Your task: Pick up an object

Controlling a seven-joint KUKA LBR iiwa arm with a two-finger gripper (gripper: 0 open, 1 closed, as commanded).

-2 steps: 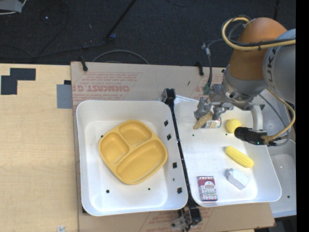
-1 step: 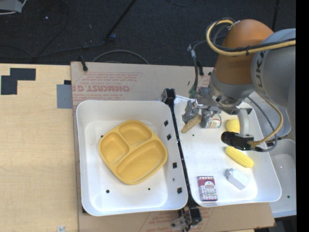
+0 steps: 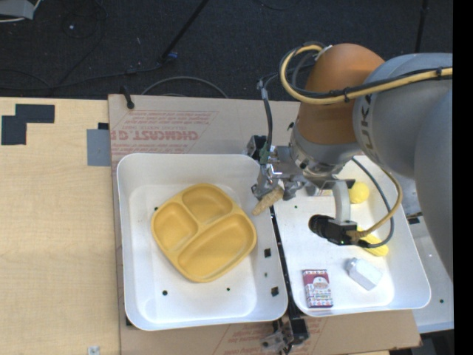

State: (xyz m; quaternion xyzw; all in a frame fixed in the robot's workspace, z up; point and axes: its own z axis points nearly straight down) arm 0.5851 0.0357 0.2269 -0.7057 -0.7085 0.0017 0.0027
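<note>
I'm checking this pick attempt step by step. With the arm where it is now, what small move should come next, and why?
Probably a short shift toward the right bin, then down. The gripper hangs over the seam between the bins, with nothing seen between its fingers. The yellow divided plate is wide and flat, while the small red card box and white block look easier to grasp.

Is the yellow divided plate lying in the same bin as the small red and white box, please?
No, the plate lies in the left bin, the box in the right bin.
</note>
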